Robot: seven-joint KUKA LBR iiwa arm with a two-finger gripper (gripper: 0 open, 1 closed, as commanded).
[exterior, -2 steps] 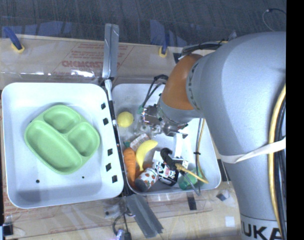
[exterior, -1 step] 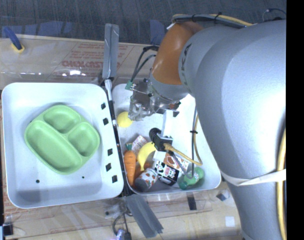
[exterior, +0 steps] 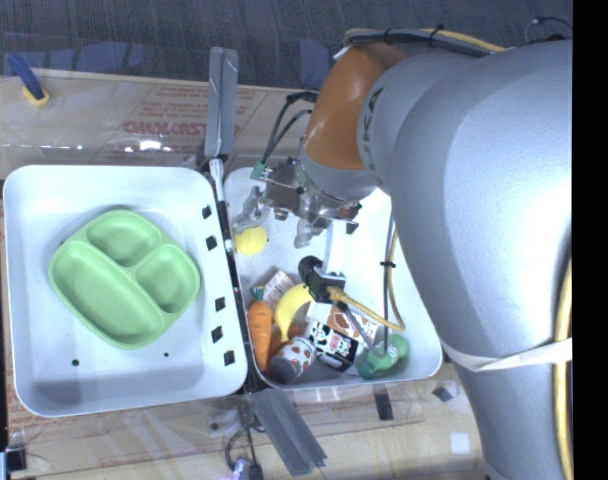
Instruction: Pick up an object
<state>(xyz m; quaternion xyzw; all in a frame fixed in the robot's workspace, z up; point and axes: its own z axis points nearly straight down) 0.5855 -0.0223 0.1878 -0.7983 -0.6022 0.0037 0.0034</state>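
- Camera view: my gripper [exterior: 280,219] hangs over the right bin [exterior: 420,360], fingers spread, gripping nothing.
- Yellow ball [exterior: 250,240] sits just beside my fingertips.
- Carrot [exterior: 260,330] lies below them.

A wooden bench top [exterior: 104,108] with faint red print runs under two white bins; the left bin [exterior: 44,208] serves as landmark. Beyond its far edge lies dark grey carpet floor [exterior: 134,8]. A grey metal divider bar [exterior: 222,98] rises at its right far corner. A small blue and yellow clamp [exterior: 26,80] sits off its far left corner. Light is even, with glare on a clear strip [exterior: 134,148] along its far rim
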